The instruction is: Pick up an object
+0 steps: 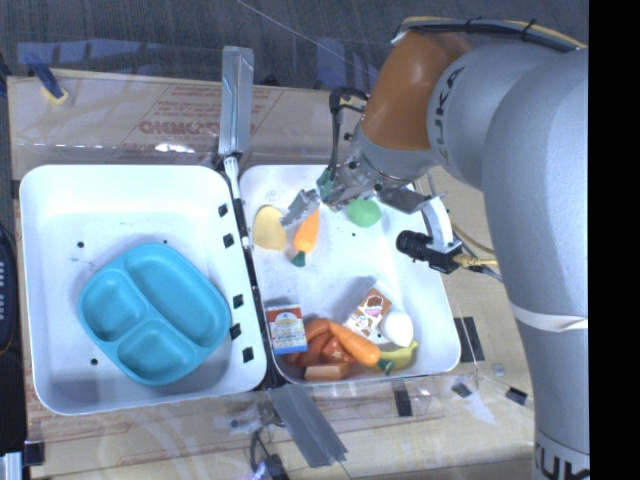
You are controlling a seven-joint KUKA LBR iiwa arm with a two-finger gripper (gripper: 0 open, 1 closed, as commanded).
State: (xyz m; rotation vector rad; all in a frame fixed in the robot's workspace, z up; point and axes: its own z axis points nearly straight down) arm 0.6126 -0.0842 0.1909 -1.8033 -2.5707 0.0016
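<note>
Pincer (322,196) over the upper part of the right bin (440,313), at the end of the grey arm (500,98) with its orange band; whether it is wide or narrow cannot be told. Toy carrot (306,233) lies just below the pincer tip, not seen held. Yellow piece (267,228) rests against the bin's left wall; green ball (364,212) lies just right of the pincer. Bare white floor spans the bin's middle. Food toys (340,343) crowd the lower edge. Left bin (60,228) carries a blue divided tray (152,311). Bench (120,108) of pale wood surrounds both bins.
</note>
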